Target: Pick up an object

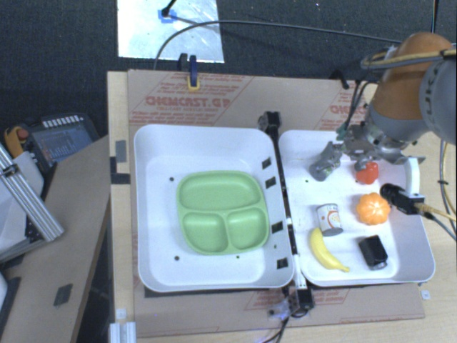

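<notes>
The small red object (367, 171) lies in the right bin (421, 263) near its far wall, just under the arm's wrist — likely light, smooth and rounded, best pinched across its middle. The gripper (325, 161) hangs beside it, its opening impossible to judge. An orange (373, 209), can (328, 219) and banana (327, 250) leave open floor between.

A pale wooden counter (86, 213) stands on dark carpet (57, 41). A brown cardboard sheet (214, 98) with red print covers its middle. Behind it a shiny metal plate (193, 34) lies on the carpet, crossed by a black cable (285, 26). At the left sit a handheld control panel (61, 143) and an aluminium rail (28, 199).
</notes>
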Available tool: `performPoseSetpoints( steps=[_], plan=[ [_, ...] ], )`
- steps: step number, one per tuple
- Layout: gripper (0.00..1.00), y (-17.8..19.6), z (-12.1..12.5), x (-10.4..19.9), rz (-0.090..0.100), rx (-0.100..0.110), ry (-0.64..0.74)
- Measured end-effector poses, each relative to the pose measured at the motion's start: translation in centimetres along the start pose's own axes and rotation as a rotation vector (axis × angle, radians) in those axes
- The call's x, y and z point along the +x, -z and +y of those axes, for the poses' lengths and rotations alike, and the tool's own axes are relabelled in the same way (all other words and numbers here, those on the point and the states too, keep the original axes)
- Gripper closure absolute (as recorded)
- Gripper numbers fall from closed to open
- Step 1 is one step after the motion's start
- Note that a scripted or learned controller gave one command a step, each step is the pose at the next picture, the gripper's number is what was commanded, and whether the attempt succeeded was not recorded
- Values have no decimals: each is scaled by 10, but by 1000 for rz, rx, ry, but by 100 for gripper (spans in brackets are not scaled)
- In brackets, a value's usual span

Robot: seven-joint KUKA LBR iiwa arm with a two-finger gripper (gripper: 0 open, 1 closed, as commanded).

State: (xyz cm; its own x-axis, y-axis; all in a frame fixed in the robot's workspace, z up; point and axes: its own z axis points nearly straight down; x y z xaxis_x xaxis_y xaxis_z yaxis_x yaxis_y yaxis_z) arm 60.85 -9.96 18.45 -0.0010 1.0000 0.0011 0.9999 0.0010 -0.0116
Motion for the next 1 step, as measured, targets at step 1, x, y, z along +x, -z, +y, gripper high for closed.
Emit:
performPoseSetpoints(
  steps=[1],
  plan=[
    [0,7,3,0,-1,-13,2]
  ],
)
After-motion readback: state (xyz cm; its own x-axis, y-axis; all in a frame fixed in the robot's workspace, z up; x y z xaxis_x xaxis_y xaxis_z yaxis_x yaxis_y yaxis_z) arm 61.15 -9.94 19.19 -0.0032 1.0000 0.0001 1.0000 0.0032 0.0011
